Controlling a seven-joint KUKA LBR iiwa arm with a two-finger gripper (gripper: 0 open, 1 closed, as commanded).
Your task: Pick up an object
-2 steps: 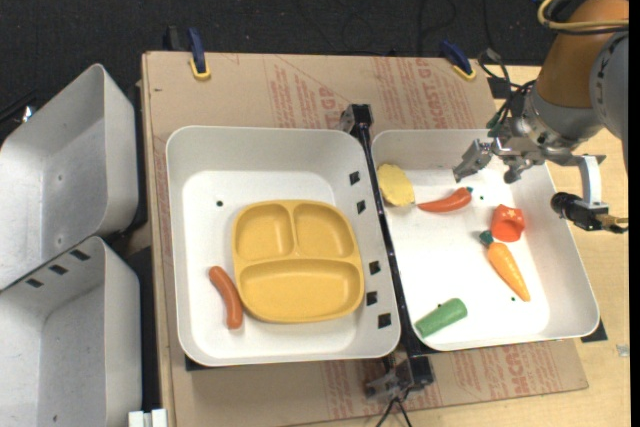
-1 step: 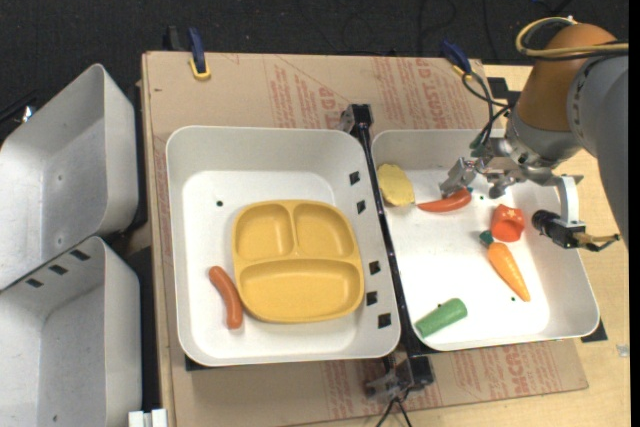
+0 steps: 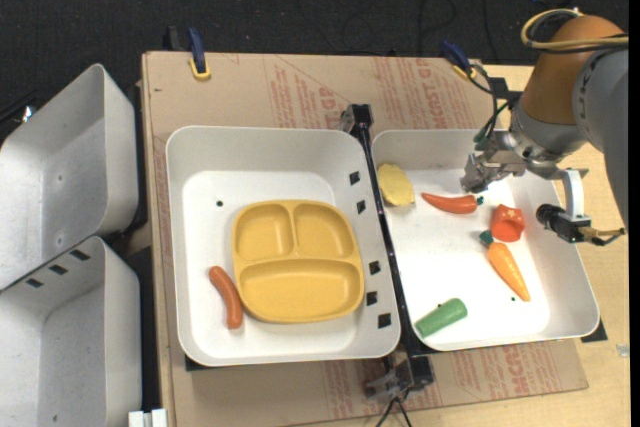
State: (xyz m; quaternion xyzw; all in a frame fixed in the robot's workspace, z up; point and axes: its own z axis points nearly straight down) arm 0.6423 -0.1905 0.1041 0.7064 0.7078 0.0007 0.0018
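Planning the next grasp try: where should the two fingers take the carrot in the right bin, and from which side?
Probably across the middle of the carrot, coming straight down. It lies flat and slanted on the right bin floor, green stub toward the red tomato-like piece, so close across its narrow width, clear of that neighbour.

Red chili pepper (image 3: 451, 203) flat in right bin (image 3: 570, 315), perhaps touching gripper (image 3: 478, 177)

Both bins (image 3: 190, 215) look smooth glossy white plastic; the yellow tray (image 3: 297, 260) at 9 o'clock is matt plastic; the tabletop (image 3: 280, 90) is seemingly rough brown cardboard.
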